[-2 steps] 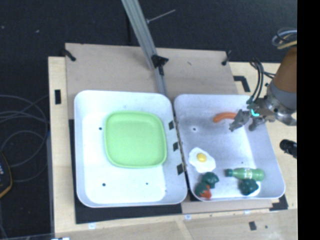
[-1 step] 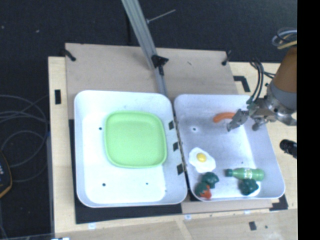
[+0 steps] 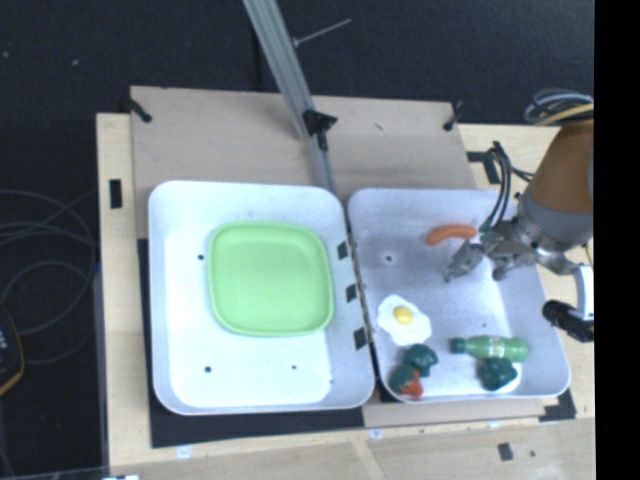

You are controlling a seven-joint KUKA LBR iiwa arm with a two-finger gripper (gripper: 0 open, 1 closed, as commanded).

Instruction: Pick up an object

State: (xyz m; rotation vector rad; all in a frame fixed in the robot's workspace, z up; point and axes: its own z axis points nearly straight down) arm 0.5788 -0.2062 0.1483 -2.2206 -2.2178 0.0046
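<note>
My gripper [image 3: 478, 264] hangs over the right bin [image 3: 400, 213], its two fingers spread open with nothing between them. An orange sausage-shaped toy [image 3: 450, 234] lies just up and left of the fingertips. Further toward the front lie a fried egg toy [image 3: 403, 318], a green and red vegetable toy [image 3: 413, 365], a green bottle [image 3: 490, 348] on its side, and a dark green lump [image 3: 497, 373] beside it.
The left bin [image 3: 180, 368] holds a light green square plate [image 3: 270, 277]. A grey metal pole [image 3: 285, 63] slants up from between the bins. The arm with its orange band [image 3: 568, 173] enters from the right.
</note>
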